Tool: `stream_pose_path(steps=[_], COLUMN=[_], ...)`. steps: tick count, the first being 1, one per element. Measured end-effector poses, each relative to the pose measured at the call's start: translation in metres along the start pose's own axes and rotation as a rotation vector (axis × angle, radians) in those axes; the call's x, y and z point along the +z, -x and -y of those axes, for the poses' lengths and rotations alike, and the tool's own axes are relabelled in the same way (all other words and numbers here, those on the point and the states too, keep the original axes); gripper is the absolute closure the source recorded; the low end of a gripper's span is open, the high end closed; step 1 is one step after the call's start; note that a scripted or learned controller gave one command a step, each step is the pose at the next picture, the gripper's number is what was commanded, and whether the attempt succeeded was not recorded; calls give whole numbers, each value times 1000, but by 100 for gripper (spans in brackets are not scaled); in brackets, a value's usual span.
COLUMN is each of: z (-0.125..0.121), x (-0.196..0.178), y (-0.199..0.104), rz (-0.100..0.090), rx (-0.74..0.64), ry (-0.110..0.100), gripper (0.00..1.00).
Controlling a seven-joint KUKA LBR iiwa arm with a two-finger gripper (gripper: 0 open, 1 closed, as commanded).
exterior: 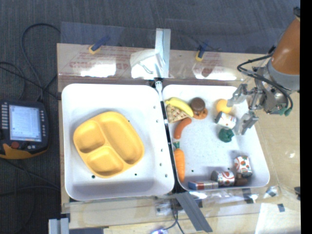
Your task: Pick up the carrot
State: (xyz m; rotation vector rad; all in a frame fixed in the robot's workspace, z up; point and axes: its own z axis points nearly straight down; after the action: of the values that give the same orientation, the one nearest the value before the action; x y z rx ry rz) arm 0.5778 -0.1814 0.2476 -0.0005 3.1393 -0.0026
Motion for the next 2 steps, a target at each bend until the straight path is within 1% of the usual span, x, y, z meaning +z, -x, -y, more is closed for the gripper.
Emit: stream_pose_path(steps=[1, 2], z=[1, 4], x=[136, 149], y=[76, 89], rz=[-16, 5], rx=[-83, 9], ry=[6, 0], gripper=[0, 0])
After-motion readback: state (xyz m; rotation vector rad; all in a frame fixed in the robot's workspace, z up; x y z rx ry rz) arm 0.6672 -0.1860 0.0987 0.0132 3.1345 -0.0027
